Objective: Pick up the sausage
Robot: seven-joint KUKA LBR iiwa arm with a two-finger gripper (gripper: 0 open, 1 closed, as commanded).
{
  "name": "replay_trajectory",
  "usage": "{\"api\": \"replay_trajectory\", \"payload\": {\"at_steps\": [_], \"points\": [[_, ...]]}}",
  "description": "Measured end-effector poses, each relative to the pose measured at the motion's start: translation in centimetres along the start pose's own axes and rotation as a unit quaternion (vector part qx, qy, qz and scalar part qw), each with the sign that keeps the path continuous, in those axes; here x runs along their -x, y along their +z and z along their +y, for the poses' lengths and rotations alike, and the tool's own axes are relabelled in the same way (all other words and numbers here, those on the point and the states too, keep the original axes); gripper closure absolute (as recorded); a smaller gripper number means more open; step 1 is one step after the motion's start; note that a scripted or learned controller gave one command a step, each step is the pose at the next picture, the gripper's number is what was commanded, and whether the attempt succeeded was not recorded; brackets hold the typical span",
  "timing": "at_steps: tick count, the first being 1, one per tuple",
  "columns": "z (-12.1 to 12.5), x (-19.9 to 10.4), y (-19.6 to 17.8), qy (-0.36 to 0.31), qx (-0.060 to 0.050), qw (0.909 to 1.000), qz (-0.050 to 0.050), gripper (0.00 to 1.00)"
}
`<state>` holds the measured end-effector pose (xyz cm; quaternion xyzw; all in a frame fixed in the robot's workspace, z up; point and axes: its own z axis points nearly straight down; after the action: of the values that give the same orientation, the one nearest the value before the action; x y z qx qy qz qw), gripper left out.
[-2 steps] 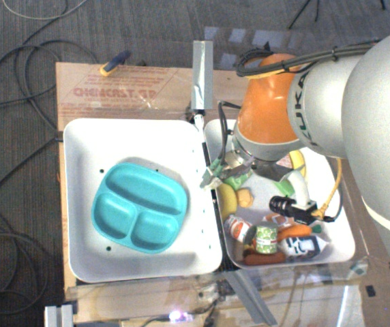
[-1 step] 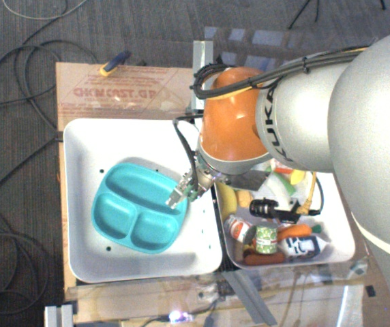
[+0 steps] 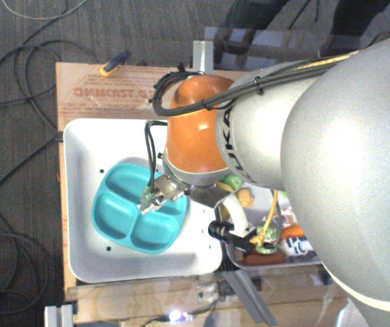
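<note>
A: Start with the biggest thing. What fills the right?

B: The arm (image 3: pixel 297 148), smooth grey metal with a glossy orange band, hanging over both bins. Left of it lies the left bin (image 3: pixel 79 182), shallow white plastic with rounded corners, on a brown board worktop (image 3: pixel 99 90).

A: And inside that bin?

B: A teal plate (image 3: pixel 123 210), moulded plastic, in compartments, soft-edged. The gripper (image 3: pixel 155 197) sits over the plate's right side; its fingers look close together with nothing between them, though at this size I may be misjudging the gap.

A: Where is the sausage?

B: Right of the plate, in the right bin (image 3: pixel 230 259), low against the front wall: a dark reddish-brown cylinder, the sausage (image 3: pixel 262 257), lying among small toy foods and partly under the arm.

A: So how should the pick go?

B: I'd lift clear of the plate, cross the divide, spread the fingers, and close across the sausage's narrow width, since a round, slick piece would likely roll otherwise.
</note>
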<state>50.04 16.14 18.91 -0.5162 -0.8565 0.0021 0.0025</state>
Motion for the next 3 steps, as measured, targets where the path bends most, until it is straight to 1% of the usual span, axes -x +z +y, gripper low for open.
{"api": "replay_trajectory", "payload": {"at_steps": [1,2,3], "points": [[2.5,-3.5,-2.0,0.121,-0.001,0.9926,-0.002,1.00],[6.6,-0.1,-5.2,-0.056,0.000,0.9984,-0.003,1.00],[9.9,-1.2,-7.4,0.057,0.000,0.9984,-0.003,1.00]]}}
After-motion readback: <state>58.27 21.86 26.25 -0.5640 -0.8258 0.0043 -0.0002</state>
